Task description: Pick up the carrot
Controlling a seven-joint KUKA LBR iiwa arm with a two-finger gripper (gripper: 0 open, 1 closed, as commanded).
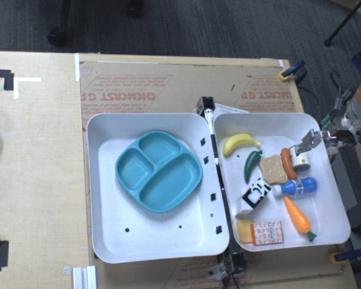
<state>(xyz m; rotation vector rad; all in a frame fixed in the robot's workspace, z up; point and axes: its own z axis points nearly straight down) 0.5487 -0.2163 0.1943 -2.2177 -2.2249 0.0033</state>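
Carrot (298, 215) lies in right bin (340, 221), near front-right corner, just below the bottle (296, 187). Pincer (307, 142) hangs over bin's far right side; can't tell if wide or narrow. Judgement: drop straight over carrot's thick middle, jaws across its width, clear of bottle.

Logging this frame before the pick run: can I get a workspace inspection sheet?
Surface: two white bins side by side, left bin, right bin, on a cardboard sheet.
Job's things: carrot lies in the right bin near its front right, green end toward the corner, untouched.
Clutter: in the right bin, banana, green pepper, bread slice, hot dog, blue bottle, black-and-white block, cheese wedge, small box. Left bin holds a blue divided plate.
End effector: over the right bin's right rim, above the hot dog; grip state unclear.
Cables: nothing seen.
Surroundings: clamps at the cardboard's corners; dark carpet.
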